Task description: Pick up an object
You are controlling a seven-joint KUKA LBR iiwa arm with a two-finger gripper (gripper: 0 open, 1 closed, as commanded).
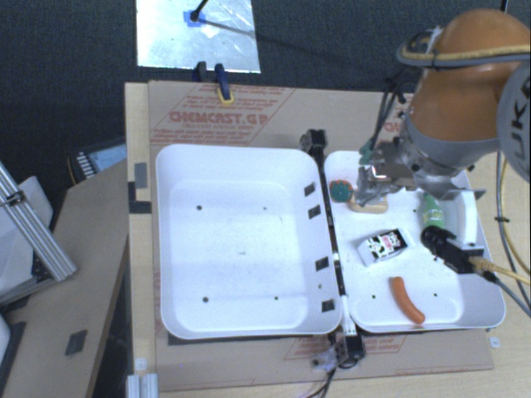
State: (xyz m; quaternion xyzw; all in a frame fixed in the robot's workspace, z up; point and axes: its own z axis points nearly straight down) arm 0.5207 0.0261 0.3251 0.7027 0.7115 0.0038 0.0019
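My gripper (pixel 371 191) reaches down into the back left part of the right bin (pixel 481 309). Its tips sit right over a flat tan piece (pixel 369 206), with a small teal round object (pixel 340 191) just to the left. A black-and-white patterned card (pixel 382 245) lies in the middle of that bin. An orange sausage-shaped object (pixel 407 299) rests near the front. A green bottle (pixel 432 211) lies at the right, partly under the arm. Whether anything is between the fingers is hidden.
The left bin (pixel 241 239) stands beside the right one, with a black clipped divider (pixel 325 222) between them. A black cable connector (pixel 452 251) crosses the right bin's right side. Cardboard lies under both bins.
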